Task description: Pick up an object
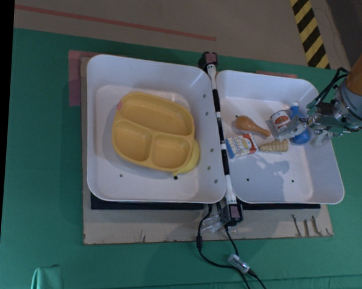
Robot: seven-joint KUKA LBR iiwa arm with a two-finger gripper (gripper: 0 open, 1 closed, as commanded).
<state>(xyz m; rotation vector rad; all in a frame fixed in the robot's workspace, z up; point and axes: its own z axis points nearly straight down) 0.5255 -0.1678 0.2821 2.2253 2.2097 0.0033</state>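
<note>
The gripper (310,127) hangs low over the right bin (325,183), at that bin's far right side. Its finger spacing cannot be told from this view, and nothing is visibly held.

Candidate objects cluster just left of the gripper: a blue object (300,138) directly beside it, a small can (281,120), a corn cob (274,146), a drumstick-shaped toy (251,124) and a flat packet (241,146).

Risks, as judged: the blue object is round and partly hidden, so it may roll or squirt free. The can and cob lie close and could be nudged or caught together. The bin's wall is near, limiting clearance.
</note>
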